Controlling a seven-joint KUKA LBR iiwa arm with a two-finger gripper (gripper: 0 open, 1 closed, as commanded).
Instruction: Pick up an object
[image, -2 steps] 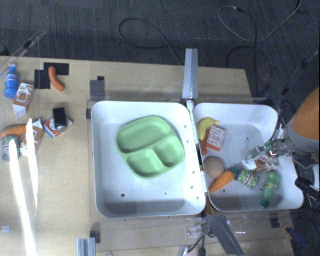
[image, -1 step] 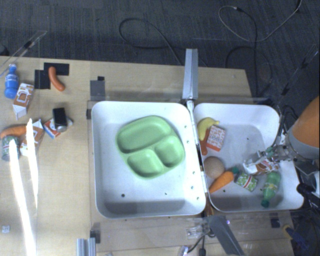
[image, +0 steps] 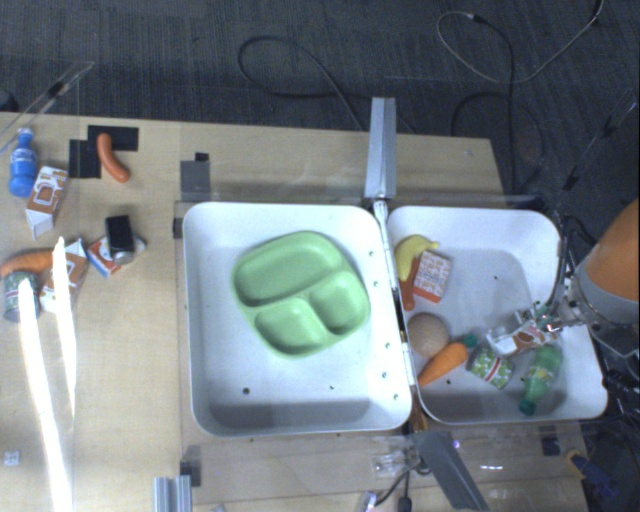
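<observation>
Here I have the tool (image: 528, 330) low in the right bin (image: 480, 405), at its right side over a small can (image: 490, 366) and green bottle (image: 540, 376); I cannot tell its grip state. I judge a straight descent onto one item, clear of the carrot (image: 442, 363), works best

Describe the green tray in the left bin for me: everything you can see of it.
The green tray is a pale green, smooth, plastic-looking dish with rounded corners and three compartments: one large along its upper-left side, two smaller along its lower-right side. It lies flat, right side up, turned at a slant to the walls of the left bin, near the bin's middle. Its compartments hold nothing. It rests on the bin floor, with nothing else touching it.
</observation>
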